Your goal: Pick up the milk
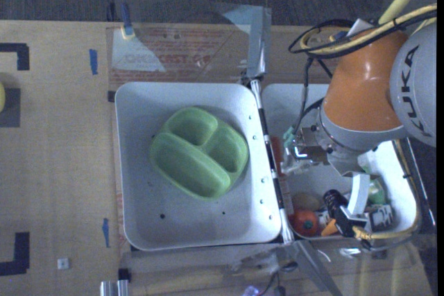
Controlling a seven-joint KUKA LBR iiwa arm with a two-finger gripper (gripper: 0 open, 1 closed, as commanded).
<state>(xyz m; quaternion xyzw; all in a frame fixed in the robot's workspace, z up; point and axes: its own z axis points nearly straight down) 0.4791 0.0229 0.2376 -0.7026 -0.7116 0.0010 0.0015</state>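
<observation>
Divided plate [200, 152] in left bin [139, 218], small items [306, 221] clustered at near end of right bin [288, 107]

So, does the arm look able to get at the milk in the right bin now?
Probably yes, but unsure. The arm hangs over the right bin. A white thing, perhaps the milk, lies near the bin's right wall, partly hidden under the wrist.

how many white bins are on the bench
2. One shallow white plastic bin is on the view's left, holding a green divided plastic plate; the other is beside it on the right, partly covered by the grey and orange robot arm. None seems hidden.
</observation>
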